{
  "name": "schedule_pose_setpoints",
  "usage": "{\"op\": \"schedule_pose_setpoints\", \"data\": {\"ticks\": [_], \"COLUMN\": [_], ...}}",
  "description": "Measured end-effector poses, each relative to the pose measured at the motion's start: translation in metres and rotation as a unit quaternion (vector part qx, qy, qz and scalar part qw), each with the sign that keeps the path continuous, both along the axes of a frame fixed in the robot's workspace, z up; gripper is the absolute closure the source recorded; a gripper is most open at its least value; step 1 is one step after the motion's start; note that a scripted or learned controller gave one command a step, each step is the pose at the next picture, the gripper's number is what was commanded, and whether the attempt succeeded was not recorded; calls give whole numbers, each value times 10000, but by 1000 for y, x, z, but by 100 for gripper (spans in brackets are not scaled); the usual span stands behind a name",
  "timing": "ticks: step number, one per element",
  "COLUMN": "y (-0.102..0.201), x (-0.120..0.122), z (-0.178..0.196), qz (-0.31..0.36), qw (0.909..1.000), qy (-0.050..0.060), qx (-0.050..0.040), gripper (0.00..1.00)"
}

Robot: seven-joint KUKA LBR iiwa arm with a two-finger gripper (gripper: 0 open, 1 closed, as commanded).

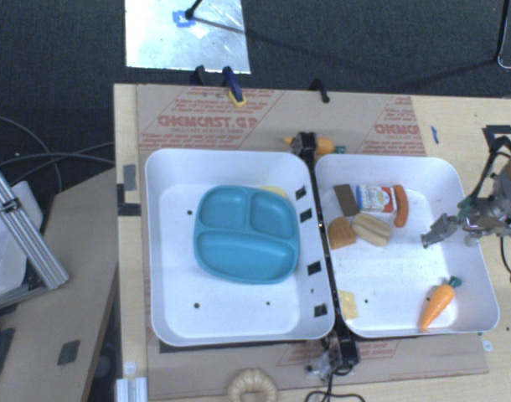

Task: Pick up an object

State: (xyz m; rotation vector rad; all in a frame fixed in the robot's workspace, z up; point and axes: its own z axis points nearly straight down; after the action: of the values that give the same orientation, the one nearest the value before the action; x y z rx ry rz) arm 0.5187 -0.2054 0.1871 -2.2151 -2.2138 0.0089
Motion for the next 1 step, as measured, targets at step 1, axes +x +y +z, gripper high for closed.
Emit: {"op": "schedule_pose_setpoints", "data": {"ticks": [1], "y": [0], "x": [3], "z": [7], "qz": [19], "qw": [10000], "qy": [-60], "qx": [-17], "gripper": [0]}}
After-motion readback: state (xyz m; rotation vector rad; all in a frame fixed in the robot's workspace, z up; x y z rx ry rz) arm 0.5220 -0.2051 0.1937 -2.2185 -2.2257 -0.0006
